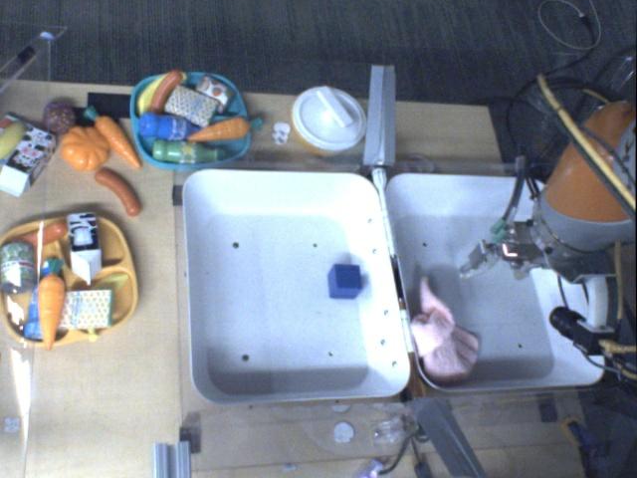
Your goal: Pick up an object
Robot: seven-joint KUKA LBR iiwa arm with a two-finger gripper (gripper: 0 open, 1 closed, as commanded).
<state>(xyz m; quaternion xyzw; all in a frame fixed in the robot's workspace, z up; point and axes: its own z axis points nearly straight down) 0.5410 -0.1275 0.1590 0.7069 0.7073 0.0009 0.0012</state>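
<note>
Two white bins sit side by side on the bench [149,406], sharing a raised divider down the middle. Left bin [249,267]: mostly bare floor, one blue cube [345,280] toward its right side, near the divider but not touching it, with free floor on all sides. Right bin [498,337]: a pink cloth [441,335] is bunched in the near-left corner, pressed against the divider wall and the near rim (tight access from those two sides, open floor to its right and behind it).

The arm [592,182], grey with an orange band, comes in from the right over the right bin's far-right part. The hand [486,257] is above the right bin's middle, pointing left; whether it is released or clenched cannot be told at this resolution, and nothing is visibly between its tips. The pink cloth lies near the hand, toward the near-left of it, apart. The blue cube is well apart to the left, across the divider.

Outside the bins: a blue bowl [189,152] of toy food, a white lidded container [329,118], a yellow tray [124,287] with toy food, loose toy vegetables at far left.
</note>
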